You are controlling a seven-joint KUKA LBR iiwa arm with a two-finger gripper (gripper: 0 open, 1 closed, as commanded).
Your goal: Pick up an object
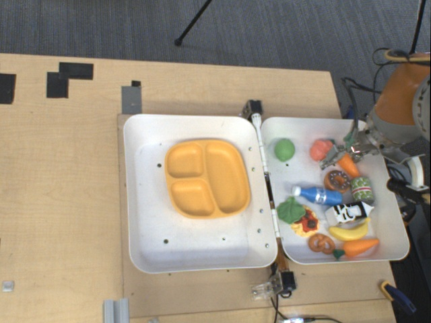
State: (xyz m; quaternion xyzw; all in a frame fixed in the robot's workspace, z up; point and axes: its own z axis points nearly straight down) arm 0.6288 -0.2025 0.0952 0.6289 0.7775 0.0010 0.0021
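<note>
I work in a lab for testing robots. My bench (pixel 67 200) is plain wood with black tape marks (pixel 67 78) on it. Two white bins (pixel 145 247) are clamped side by side. Wires (pixel 286 308) hang off the edge. The floor is grey carpet (pixel 101 12), like an office.

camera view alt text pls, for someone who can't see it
A grey robot arm's gripper hovers over small toy foods crowding the right white bin. The left white bin holds a yellow three-compartment plastic plate.
</note>
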